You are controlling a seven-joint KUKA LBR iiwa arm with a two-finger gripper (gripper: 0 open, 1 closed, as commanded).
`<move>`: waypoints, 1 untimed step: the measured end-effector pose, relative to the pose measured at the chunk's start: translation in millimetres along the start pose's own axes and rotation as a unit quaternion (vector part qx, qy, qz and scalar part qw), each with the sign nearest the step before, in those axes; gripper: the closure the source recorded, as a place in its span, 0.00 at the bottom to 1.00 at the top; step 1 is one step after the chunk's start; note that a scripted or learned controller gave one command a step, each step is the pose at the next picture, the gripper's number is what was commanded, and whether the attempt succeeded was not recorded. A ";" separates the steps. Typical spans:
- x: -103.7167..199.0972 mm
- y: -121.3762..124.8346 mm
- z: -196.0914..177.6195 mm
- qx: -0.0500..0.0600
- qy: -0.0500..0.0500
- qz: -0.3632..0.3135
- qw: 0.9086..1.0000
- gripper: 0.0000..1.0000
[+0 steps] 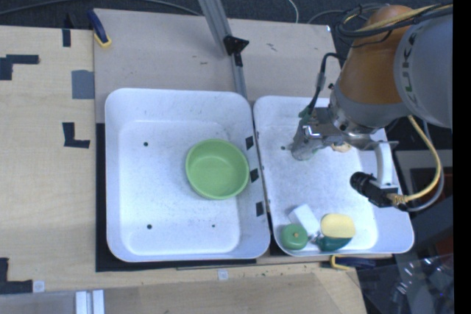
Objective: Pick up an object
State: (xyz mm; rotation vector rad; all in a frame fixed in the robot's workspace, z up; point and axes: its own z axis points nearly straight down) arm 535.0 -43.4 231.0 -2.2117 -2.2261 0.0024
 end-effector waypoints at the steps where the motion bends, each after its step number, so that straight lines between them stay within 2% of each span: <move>1: 57.2 11.1 10.1 0.000 0.000 0.000 1.000 1.00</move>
